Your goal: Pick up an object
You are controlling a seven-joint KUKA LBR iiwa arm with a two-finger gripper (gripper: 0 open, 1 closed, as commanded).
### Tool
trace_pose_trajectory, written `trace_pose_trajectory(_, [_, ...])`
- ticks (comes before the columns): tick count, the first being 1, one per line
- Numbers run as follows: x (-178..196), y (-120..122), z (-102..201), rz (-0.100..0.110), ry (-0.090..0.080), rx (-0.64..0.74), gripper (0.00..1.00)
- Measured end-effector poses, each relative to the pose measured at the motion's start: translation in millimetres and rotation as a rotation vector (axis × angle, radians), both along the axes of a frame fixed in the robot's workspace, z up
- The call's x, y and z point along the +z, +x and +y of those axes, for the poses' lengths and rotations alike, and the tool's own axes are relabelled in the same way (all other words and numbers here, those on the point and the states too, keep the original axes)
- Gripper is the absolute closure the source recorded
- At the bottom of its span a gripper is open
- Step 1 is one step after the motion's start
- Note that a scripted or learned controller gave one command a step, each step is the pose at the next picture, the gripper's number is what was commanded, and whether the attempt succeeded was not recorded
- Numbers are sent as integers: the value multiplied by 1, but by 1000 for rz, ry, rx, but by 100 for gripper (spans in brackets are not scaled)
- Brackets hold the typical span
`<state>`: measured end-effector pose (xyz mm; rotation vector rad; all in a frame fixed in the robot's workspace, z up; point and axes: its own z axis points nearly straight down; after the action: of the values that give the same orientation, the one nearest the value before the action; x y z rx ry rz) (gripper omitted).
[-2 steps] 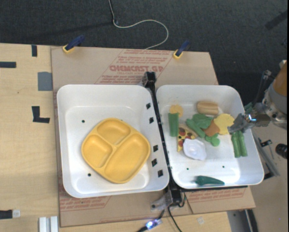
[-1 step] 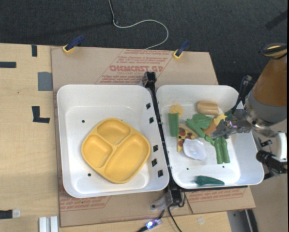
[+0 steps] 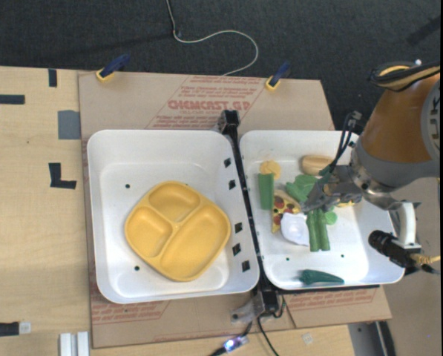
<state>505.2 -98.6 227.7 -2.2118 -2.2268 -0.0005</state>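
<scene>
The right bin (image 3: pixel 355 273) holds a heap of toy food: an upright green stick (image 3: pixel 266 189), a yellow piece (image 3: pixel 270 169), a tan bread-like piece (image 3: pixel 315 162), a green leafy piece (image 3: pixel 303 188), a red and yellow piece (image 3: pixel 283 206), a white piece (image 3: pixel 295 230), a green cucumber-like piece (image 3: pixel 319 231) and a dark green pod (image 3: pixel 321 277). My gripper (image 3: pixel 325 197) is low over the heap's middle, right above the leafy and cucumber pieces. Whether anything sits between its fingers cannot be made out.
The left bin (image 3: pixel 106 162) holds a yellow divided plate (image 3: pixel 178 230). A black divider clip (image 3: pixel 228 121) sits between the bins. The arm's orange band (image 3: pixel 399 124) and grey wrist hang over the right bin's right side. A white cable (image 3: pixel 206 35) lies behind.
</scene>
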Motion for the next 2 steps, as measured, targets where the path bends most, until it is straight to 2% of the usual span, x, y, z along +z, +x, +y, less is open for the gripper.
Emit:
trace_pose_trajectory(1, [3,-1,51,1,0,0,100])
trace_pose_trajectory(2, [-8,-15,71,3,-2,-5,100])
